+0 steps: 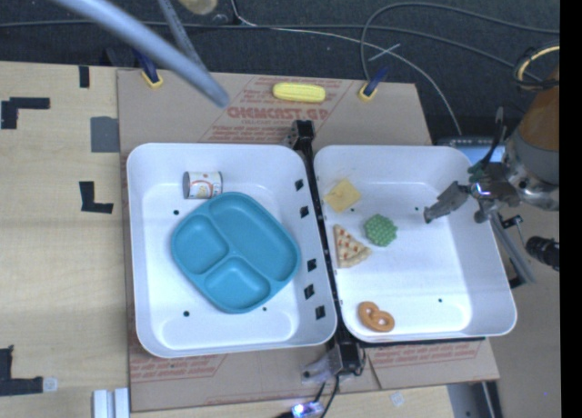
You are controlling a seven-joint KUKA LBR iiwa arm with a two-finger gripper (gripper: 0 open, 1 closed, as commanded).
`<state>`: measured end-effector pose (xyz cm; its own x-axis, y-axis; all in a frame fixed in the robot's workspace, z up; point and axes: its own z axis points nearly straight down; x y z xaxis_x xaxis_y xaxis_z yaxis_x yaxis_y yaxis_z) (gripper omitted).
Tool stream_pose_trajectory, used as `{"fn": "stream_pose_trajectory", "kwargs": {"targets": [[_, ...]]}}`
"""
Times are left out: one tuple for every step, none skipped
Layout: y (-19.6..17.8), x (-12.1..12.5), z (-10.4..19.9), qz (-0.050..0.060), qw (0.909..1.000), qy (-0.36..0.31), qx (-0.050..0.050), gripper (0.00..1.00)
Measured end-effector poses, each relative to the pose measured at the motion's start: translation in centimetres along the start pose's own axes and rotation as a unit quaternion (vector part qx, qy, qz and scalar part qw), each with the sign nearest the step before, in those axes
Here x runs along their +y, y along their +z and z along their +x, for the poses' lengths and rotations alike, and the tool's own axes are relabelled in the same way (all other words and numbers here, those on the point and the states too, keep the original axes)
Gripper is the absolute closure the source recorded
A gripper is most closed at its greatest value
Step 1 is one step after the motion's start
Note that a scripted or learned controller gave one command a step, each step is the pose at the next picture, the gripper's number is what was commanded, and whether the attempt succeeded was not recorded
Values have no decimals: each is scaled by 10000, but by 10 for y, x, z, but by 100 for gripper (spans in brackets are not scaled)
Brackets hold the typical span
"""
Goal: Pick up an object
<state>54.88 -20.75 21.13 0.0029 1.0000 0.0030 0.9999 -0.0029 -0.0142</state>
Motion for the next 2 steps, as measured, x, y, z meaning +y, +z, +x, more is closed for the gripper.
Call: {"fn": "stream_pose_trajectory", "kwargs": {"targets": [[-8,3,1,-64,10000,-20,-15,0],[37,5,-2,-44,10000,-18,-15,0]]}}
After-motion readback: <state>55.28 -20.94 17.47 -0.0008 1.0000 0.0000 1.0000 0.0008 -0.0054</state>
